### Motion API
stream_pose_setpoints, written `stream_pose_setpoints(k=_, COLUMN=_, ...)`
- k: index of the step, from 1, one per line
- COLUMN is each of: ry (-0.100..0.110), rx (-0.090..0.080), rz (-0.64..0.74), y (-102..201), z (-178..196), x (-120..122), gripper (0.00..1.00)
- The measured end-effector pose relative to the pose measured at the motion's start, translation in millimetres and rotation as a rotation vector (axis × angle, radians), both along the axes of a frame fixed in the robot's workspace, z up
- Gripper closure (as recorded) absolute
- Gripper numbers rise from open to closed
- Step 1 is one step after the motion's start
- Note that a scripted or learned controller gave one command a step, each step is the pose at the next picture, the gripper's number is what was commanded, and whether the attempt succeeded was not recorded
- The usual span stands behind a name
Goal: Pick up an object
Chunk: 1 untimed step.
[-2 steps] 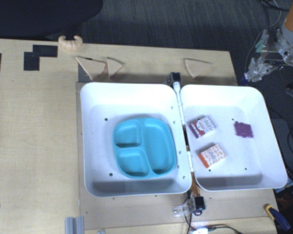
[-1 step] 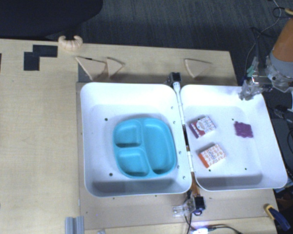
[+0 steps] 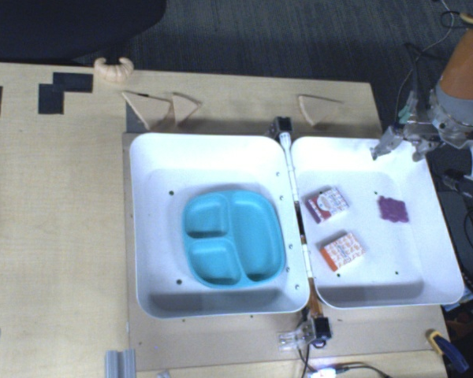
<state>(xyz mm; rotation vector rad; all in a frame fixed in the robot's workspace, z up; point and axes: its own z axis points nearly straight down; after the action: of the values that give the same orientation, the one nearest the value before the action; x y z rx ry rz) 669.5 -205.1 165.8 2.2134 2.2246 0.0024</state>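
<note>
White bins (image 3: 221,152), end effector (image 3: 400,146) perhaps open

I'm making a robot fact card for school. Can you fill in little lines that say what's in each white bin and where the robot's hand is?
left bin: a blue plate with three sections, lying flat
right bin: three small things, all apart from each other
upper box: red and white, near the bin's left side
lower box: orange and white, below the upper box
purple thing: small, right of the upper box
gripper: over the right bin's top right corner, holding nothing
</note>
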Motion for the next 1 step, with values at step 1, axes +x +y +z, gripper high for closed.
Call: stream_pose_setpoints(k=1, ry=-0.003, rx=0.0, rz=-0.002, y=36.0, z=-79.3, x=-56.7, gripper=0.0)
